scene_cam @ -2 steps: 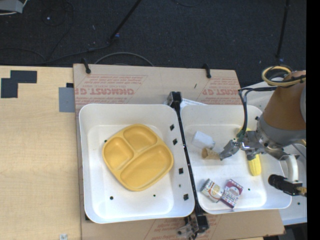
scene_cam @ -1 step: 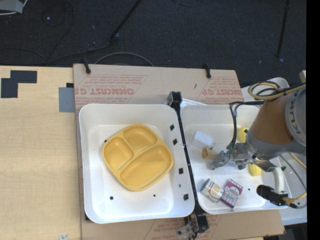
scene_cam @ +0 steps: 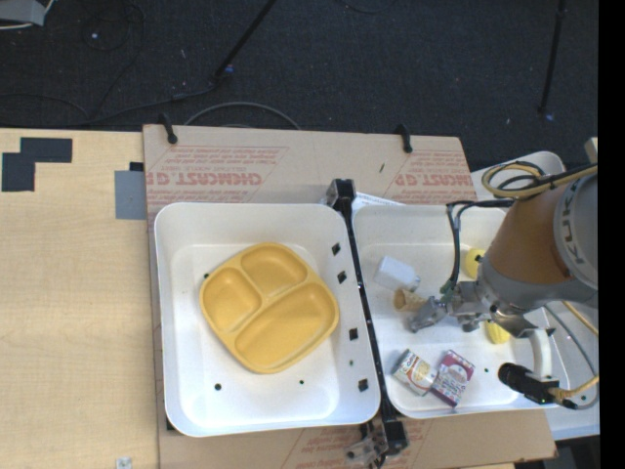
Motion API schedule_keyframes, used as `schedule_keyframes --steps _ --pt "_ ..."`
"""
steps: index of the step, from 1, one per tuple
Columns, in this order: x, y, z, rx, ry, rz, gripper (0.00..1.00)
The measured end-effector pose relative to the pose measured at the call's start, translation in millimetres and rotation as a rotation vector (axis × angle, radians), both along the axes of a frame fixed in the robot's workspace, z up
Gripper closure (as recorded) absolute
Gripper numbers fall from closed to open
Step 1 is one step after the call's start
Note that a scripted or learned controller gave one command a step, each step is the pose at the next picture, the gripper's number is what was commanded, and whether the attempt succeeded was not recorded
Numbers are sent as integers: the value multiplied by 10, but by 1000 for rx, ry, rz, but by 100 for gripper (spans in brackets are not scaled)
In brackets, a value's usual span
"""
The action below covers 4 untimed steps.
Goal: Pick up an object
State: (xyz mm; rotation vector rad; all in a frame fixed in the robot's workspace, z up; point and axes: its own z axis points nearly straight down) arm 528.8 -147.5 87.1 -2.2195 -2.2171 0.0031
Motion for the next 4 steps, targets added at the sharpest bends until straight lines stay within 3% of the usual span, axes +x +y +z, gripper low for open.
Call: schedule_keyframes --steps 1,3,4 --pt "6 -7 112 0 -1 -3 100" --pt "-53 -18 1342 -2 -7 3 100" --pt "-46 -24 1695 -2 -6 3 100"
